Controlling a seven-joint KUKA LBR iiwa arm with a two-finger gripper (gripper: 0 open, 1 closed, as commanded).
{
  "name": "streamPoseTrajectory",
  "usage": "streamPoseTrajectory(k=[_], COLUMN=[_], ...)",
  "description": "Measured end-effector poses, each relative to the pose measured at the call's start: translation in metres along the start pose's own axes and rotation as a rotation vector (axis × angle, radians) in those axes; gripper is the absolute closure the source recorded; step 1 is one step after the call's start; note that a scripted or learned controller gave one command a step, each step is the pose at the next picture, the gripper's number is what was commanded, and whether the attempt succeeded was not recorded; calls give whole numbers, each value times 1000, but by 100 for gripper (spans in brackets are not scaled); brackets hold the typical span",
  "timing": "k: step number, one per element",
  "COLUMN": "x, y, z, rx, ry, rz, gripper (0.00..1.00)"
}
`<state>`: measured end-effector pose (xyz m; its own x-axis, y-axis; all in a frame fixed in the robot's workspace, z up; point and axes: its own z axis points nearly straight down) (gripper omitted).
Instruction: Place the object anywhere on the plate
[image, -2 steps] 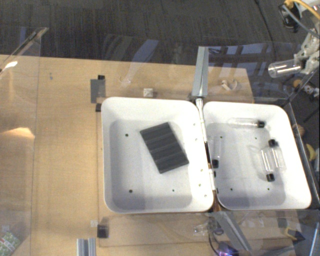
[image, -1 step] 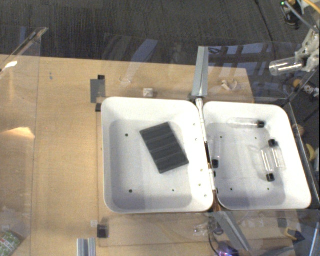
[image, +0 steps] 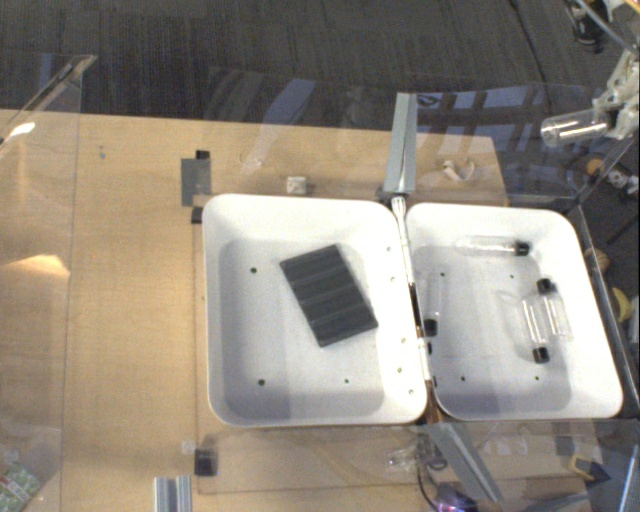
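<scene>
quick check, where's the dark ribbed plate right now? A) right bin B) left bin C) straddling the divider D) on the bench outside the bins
B: the dark ribbed plate lies flat and tilted on the floor of the left bin, apart from the clear tubes in the right bin.

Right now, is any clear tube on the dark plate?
No. The dark plate lies bare in the left bin; the clear tubes lie in the right bin.

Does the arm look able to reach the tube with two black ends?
Probably yes: the tube lies uncovered in the right bin, apart from the other tubes, with the arm beyond its far right corner.
</scene>
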<state>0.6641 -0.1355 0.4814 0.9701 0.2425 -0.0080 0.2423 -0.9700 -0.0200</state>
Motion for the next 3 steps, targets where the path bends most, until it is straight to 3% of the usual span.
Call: streamPoseTrajectory(k=[3], x=[2], y=[-5], z=[-27], rx=[4], ry=[-8], rz=[-18], gripper=[100])
